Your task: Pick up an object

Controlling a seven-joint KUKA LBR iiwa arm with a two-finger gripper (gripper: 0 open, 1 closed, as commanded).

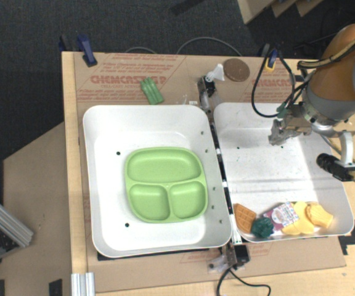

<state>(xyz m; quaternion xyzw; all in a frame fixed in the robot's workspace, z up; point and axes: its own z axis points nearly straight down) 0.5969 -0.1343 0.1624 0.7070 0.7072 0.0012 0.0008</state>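
tool [286, 130] hangs low over right bin's [251, 165] far end.

Red printed lettering on the brown cardboard sheet [122, 73] along the bench's far edge reads roughly "CHEMCAS…", the rest blurred. More red print by the far right corner is illegible. The small pink-and-white packet [284, 214] carries print too small to read.

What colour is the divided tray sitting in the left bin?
Light green, all over. The divided tray shows clearly in the camera view, lying flat in the left bin.
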